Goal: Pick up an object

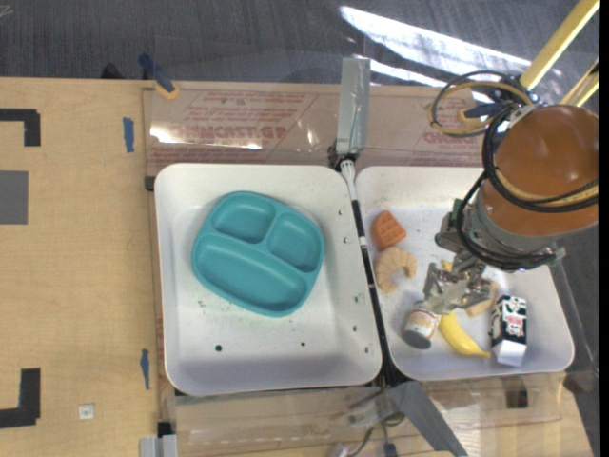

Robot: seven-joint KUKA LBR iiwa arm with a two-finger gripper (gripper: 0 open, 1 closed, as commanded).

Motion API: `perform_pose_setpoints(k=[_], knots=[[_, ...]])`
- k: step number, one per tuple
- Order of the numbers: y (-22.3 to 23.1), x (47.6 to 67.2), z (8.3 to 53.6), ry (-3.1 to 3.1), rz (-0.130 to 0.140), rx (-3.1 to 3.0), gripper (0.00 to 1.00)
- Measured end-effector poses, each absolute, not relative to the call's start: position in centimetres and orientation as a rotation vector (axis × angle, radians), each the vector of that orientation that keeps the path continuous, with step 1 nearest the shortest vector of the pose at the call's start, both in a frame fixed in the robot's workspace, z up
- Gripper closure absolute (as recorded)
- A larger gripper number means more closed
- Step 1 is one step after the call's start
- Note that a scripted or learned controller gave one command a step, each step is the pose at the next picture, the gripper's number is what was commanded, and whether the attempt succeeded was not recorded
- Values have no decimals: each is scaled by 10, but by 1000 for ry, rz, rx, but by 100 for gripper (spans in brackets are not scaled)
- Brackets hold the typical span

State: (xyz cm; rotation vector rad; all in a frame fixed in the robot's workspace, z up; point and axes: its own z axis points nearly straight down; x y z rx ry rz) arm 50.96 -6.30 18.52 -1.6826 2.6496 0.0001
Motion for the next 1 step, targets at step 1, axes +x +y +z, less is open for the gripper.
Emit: perform_pose_setpoints(k=[1], knots=[[-101,493,152,2294,1,-2144,100]])
